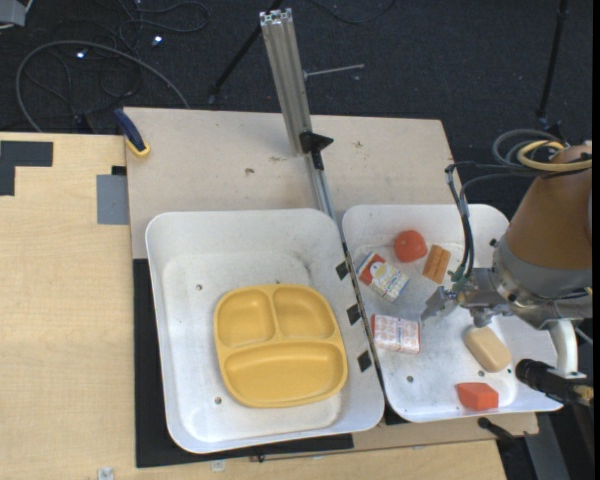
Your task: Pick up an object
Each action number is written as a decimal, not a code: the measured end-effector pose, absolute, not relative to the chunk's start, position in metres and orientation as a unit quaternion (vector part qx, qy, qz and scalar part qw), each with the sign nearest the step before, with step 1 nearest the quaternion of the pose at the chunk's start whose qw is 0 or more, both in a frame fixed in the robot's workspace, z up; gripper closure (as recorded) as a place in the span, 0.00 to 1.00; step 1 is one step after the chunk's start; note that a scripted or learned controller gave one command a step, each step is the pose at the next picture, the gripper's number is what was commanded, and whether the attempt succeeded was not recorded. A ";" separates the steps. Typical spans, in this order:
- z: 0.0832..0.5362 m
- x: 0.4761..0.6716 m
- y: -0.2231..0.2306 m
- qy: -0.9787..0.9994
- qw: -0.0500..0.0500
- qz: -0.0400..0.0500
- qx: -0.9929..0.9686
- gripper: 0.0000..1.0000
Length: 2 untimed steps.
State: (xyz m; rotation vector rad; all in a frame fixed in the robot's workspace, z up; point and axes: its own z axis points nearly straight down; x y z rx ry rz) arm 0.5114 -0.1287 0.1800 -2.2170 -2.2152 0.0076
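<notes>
While the arm [552, 230] covers the right bin's [420, 398] right side, the gripper [458, 296] sits at frame centre-right; finger state cannot be told. Nearby lie a packet [396, 334], carton [383, 276], tomato [410, 246], possibly a bread piece [487, 349]. Left bin [180, 268] holds a yellow tray [278, 345].

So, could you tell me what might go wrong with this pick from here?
1. The gripper hangs over bare floor of the right bin, between the packet and the tan block; closing there would likely catch nothing.
2. The carton and packet lie close together near the bin's left wall, so a grab at one could nudge the other.
3. The arm covers part of the bin, which may hide objects.
</notes>
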 end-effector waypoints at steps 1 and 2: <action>0.134 0.508 -0.134 -0.707 0.004 0.002 -0.707 0.00; 0.095 0.513 -0.132 -0.708 0.002 -0.005 -0.707 0.00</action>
